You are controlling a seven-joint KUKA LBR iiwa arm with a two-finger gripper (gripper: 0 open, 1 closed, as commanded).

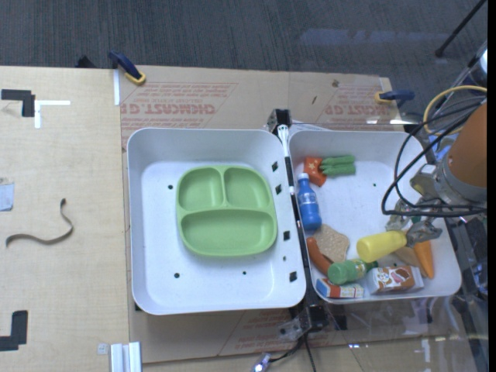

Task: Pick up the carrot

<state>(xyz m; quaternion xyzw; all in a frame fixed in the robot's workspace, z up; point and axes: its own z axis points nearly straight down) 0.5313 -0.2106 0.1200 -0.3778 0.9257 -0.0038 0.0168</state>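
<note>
Tool (416,229) just above carrot (424,257), touching it, grip state unclear

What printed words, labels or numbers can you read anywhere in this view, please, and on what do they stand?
"CHEMAST G.P." or similar, red print seen mirrored, uncertain: on the cardboard sheet under the bins.
Same red print repeated, partly cut off: cardboard by the right bin.
Print on the small carton: too small to read.

Two white bins sit side by side: the left bin (139,231) holds one green divided plate (227,210), and the right bin (364,142) holds one blue bottle (309,205), one yellow bottle (380,246), one green bottle (346,270), one bread slice (335,243) and one carrot (424,258).
</note>
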